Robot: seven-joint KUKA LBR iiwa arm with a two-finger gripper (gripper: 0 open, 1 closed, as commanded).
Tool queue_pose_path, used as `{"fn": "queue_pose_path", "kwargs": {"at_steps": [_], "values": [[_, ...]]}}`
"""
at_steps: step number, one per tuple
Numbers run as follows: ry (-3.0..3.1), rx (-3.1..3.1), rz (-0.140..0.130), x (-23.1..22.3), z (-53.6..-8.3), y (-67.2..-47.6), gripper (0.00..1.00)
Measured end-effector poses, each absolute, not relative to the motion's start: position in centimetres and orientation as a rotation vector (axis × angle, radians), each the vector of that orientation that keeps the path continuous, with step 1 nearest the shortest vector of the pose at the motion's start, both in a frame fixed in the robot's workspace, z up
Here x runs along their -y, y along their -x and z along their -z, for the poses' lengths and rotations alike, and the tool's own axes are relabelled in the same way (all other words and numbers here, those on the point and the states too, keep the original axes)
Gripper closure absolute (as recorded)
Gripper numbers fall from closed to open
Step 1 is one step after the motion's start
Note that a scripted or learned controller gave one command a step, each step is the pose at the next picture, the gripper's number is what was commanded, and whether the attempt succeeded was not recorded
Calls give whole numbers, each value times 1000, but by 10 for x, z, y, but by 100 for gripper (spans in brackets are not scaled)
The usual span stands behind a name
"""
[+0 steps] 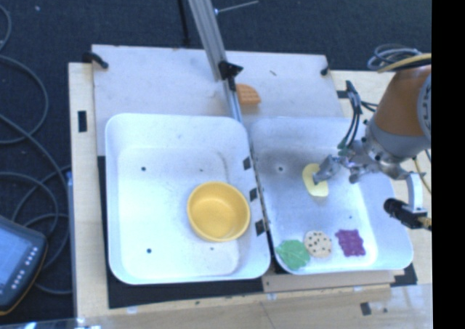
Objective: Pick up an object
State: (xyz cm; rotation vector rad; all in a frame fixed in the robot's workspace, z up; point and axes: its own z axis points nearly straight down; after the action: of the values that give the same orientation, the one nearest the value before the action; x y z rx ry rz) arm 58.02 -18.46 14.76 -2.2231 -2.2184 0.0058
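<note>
A pale yellow flat piece [315, 182] lies in the middle of the right bin [287, 147]. My gripper [330, 168] reaches in from the right and sits right over that piece's upper right edge, touching or nearly touching it. Along the right bin's front edge lie a green piece [293, 253], a round speckled cookie [317, 243] and a purple piece [351, 242]. A yellow bowl [218, 210] stands upright in the left bin [138, 175], toward its right side.
A slanted metal pole [207, 26] rises from the back of the bench between the bins. An orange object [248, 94] lies on the bench behind the bins. Cables hang by the arm at the right.
</note>
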Motion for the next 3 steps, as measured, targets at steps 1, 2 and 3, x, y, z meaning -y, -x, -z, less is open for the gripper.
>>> {"fn": "queue_pose_path", "kwargs": {"at_steps": [1, 2, 3], "values": [[2225, 2220, -4, 186, -99, -580, 0], [2233, 2218, 3, 187, -113, -582, 100], [2222, 2230, 6, 185, -163, -593, 100]]}}
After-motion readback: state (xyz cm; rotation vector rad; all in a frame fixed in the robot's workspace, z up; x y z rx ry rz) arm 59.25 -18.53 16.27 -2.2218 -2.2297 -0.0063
